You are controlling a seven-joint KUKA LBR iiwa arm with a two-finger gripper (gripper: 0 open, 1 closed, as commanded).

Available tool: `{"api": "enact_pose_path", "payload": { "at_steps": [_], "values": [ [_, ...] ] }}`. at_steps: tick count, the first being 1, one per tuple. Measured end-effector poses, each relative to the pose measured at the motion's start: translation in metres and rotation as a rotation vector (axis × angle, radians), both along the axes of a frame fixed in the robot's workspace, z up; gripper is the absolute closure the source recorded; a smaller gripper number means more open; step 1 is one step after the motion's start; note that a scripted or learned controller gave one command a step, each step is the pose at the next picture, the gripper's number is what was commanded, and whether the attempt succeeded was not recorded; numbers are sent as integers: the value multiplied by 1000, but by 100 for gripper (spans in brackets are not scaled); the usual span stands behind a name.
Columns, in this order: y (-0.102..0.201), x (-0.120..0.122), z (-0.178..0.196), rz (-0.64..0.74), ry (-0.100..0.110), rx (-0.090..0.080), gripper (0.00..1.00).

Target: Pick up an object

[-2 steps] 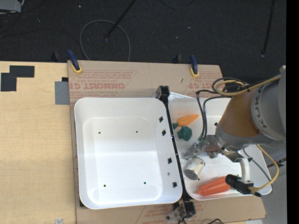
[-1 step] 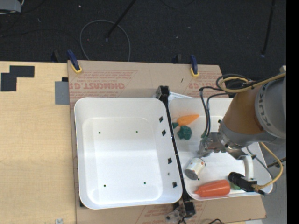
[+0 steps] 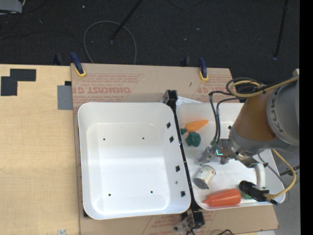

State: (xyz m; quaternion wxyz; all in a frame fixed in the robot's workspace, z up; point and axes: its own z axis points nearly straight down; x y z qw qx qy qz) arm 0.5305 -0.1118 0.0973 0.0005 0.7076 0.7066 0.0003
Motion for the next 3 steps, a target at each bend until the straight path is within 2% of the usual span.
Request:
{"api": "enact_pose_path", "payload": {
  "at_steps": [1, 2, 3],
  "values": [
    [13, 44, -11, 3, 1, 0, 0],
    [7, 112, -12, 0, 4, -2, 0],
    [9, 112, -1, 2, 2, 0, 100]
  ]
}}
